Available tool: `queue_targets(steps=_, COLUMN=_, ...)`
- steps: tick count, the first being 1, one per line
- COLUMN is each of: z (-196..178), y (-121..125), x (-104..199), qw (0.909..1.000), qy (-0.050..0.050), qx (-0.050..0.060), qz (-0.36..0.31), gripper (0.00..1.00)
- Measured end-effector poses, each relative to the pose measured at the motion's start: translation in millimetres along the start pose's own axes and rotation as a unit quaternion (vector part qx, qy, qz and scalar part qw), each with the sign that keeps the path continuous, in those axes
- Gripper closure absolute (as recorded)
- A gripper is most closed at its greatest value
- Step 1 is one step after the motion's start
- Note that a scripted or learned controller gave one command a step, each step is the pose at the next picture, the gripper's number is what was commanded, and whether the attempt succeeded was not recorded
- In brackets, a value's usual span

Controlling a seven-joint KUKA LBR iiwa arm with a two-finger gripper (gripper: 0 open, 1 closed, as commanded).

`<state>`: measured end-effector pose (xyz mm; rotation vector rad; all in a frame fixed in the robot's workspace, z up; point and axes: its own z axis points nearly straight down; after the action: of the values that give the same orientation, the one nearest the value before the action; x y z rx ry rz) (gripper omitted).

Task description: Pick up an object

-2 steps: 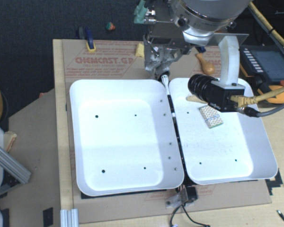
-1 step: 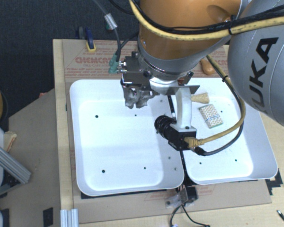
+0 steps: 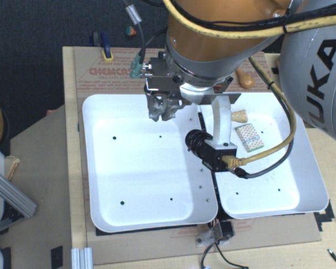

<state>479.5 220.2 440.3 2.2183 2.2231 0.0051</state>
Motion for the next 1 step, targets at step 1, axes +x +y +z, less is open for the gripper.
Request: queue_targets(steps=1, z=108.3, y=-2.4, x=4.0, qw=1.0000, qy=-0.004, qx=0.008, qz=0.002, gripper=1.00)
